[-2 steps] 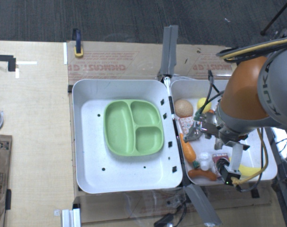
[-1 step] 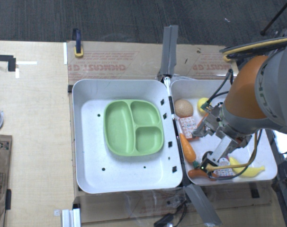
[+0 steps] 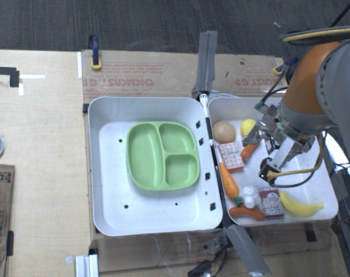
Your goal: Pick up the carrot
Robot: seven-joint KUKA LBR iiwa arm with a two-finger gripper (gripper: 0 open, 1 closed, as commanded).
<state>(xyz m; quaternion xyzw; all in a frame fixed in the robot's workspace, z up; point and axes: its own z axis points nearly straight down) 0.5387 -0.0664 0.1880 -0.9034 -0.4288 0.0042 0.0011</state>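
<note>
On the left side we see a white bin [image 3: 100, 172] with a green plate [image 3: 162, 154] in it, and we think nothing there gets in the way. Over in the right bin [image 3: 331, 183] the carrot [image 3: 228, 179] lies long and slanted, close beside the wall it shares with the left bin. A red and white box [image 3: 230, 156] sits right at its top end, and a brown round thing [image 3: 224, 131] is farther back. Near its bottom end sit a white lump [image 3: 250, 197] and an orange-red thing [image 3: 247, 213]. The claw [image 3: 251, 138] hangs a bit to the right of the carrot, just above a small orange thing [image 3: 249, 150] and near a lemon [image 3: 248, 126]. We cannot tell if the claw is open or closed. We think it could grab the small orange thing by mistake, since that one is closer. The wall might bump the claw when it goes for the carrot, and the box could get pushed or pinched along with it. Farther right lie a small red box [image 3: 270, 202] and a banana [image 3: 301, 203], well away from the carrot.
</note>
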